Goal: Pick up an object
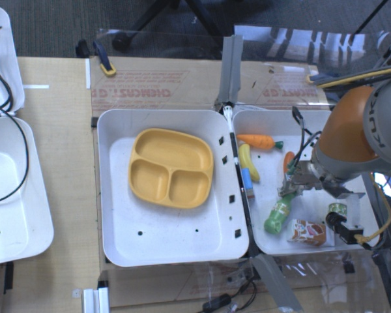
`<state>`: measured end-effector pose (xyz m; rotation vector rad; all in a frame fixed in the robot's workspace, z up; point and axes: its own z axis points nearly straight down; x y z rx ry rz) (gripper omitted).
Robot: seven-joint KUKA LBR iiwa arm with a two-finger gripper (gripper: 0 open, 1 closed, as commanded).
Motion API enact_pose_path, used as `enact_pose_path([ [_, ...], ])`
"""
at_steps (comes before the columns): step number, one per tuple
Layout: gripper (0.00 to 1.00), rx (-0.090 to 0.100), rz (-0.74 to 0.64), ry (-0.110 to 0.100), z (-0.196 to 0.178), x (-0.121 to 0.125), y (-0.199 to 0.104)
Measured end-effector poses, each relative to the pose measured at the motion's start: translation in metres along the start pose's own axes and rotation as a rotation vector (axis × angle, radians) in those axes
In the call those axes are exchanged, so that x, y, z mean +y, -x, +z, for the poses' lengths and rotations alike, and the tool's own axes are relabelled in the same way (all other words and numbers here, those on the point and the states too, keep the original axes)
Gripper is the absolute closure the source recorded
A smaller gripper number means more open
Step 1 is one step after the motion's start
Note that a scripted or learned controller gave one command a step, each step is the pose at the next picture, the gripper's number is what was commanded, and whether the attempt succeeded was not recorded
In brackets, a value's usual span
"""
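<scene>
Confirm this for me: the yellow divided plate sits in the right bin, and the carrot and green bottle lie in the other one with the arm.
Wrong on one point: the yellow divided plate sits in the left bin, as the camera view shows. The carrot and green bottle lie in the other bin, where the arm reaches in.

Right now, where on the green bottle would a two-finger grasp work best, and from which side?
Probably the green bottle's midsection, approached from above. It lies flat and slanted in the right bin, with bare floor along both long sides, so fingers could close across its narrow width. The gripper sits over its upper end, and the snack packet lies off to one side.
</scene>
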<state>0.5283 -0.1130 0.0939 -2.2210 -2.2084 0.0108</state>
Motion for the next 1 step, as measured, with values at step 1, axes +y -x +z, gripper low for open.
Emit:
enact_pose_path([
  [1, 1.0, -0.003, -0.013, 0.006, -0.1104, 0.0134, -0.0452],
])
